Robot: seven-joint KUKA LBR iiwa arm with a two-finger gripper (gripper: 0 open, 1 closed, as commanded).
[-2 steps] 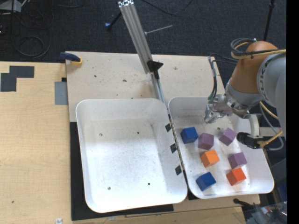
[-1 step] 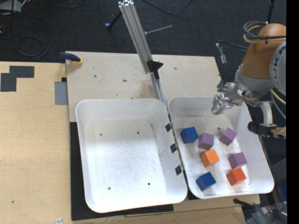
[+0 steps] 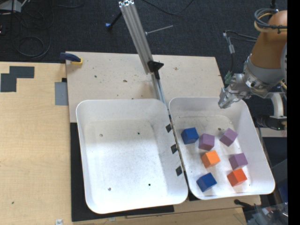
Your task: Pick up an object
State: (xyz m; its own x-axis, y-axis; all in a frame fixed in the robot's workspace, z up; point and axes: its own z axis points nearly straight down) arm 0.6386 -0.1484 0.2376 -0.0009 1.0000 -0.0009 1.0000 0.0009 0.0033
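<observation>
Several small cubes lie in the right bin [image 3: 253,125]: a blue cube [image 3: 189,135], a purple cube [image 3: 206,141], another purple cube [image 3: 228,137], an orange cube [image 3: 210,158], a third purple cube [image 3: 238,161], a red-orange cube [image 3: 237,176] and a second blue cube [image 3: 206,182]. My gripper [image 3: 226,101] hangs over the bin's far right corner, above and apart from the cubes. Nothing shows between its tips.
The left bin [image 3: 93,125] sits beside the right one, with black clips [image 3: 172,148] along the shared wall. A slanted aluminium post [image 3: 140,41] rises behind the bins. A blue-and-yellow clamp [image 3: 70,57] lies at the board's far left corner.
</observation>
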